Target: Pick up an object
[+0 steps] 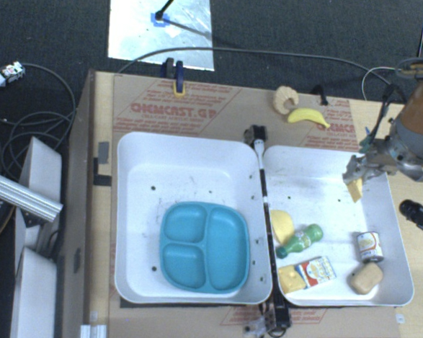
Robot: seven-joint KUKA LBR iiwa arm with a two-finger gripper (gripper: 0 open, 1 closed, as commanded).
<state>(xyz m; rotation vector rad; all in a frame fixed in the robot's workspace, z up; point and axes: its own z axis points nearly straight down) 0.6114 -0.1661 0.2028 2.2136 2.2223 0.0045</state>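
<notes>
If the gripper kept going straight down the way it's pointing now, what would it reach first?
The gripper points down over the right bin's upper right part. A small yellow piece sits right under it, so that would likely be met first, then the white bin floor. Depth is hard to judge from this slanted view.

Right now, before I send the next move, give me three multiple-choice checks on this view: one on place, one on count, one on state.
1. Where does the blue divided plate lie?
A. left bin
B. right bin
C. on the bench

2. How many compartments has the plate?
A. two
B. three
C. four

3. What is between the gripper's fingers?
A. a small can
B. a banana
C. a small yellow piece

Key: 1 A, it rests on the left bin's floor. 2 B, ridges part three wells. 3 C, a yellow piece hangs at the fingertips.
</notes>
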